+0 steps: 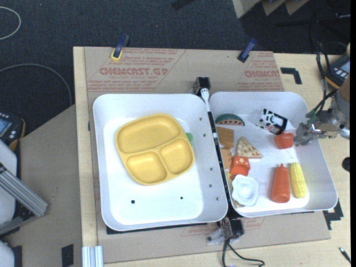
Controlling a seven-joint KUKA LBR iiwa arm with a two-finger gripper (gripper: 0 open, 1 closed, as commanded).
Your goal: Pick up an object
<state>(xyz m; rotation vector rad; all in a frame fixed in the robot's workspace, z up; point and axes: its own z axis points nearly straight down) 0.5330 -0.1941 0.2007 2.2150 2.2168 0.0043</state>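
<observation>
A tan desk [167, 65] printed with red lettering sits on dark carpet [83, 10]. A yellow-tipped clamp [118, 48] and a blue clamp [246, 50] grip its far edge. Black clips [202, 85] join the two bins at the middle seam.

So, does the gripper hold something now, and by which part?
It cannot be told: the gripper sits at the right bin's edge beside a small red piece, too blurred to judge.

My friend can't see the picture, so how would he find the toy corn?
Look in the right white bin, the one full of toy food, and go to its near right corner. Two long toys lie side by side there: the corn is the yellow, bumpy one on the outside, next to the smooth red ketchup bottle.
</observation>
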